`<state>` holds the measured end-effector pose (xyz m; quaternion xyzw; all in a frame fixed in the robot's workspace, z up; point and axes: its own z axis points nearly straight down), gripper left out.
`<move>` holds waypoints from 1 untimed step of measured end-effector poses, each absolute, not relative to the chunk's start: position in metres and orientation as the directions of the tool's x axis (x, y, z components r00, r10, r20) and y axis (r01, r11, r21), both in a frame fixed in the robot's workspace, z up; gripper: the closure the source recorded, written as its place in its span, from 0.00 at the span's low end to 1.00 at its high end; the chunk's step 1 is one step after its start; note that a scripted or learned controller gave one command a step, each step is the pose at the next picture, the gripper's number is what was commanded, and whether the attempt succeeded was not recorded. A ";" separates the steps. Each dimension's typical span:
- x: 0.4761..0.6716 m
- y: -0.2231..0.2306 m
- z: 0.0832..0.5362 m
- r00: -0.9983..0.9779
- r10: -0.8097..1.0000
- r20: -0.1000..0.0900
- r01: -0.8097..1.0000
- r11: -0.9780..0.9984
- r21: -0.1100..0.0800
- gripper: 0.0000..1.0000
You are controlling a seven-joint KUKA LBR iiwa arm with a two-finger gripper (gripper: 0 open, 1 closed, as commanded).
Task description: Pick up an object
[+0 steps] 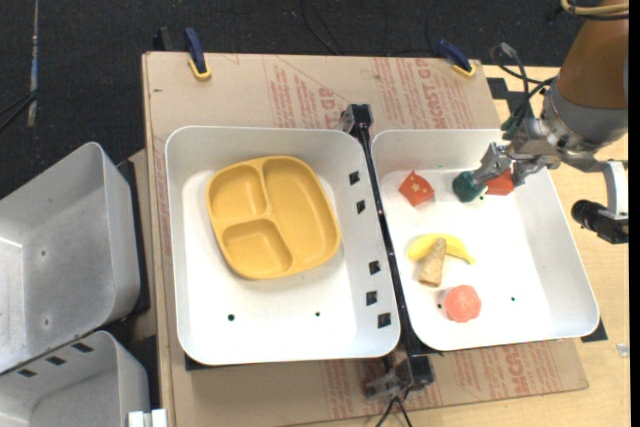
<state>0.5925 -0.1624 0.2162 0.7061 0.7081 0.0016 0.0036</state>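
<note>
Jaws' opening unclear (too small to tell); gripper (497,165) low beside dark green object (466,186), right bin (560,245).

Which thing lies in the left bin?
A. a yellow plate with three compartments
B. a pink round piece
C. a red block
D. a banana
A: the yellow plate with three compartments lies alone in the left bin, while the banana, the red block and the pink round piece are in the right bin.
</note>
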 end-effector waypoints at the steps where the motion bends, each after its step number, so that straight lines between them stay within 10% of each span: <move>1: 0.593 -0.162 0.218 -0.003 1.000 -0.001 1.000 0.003 0.002 1.00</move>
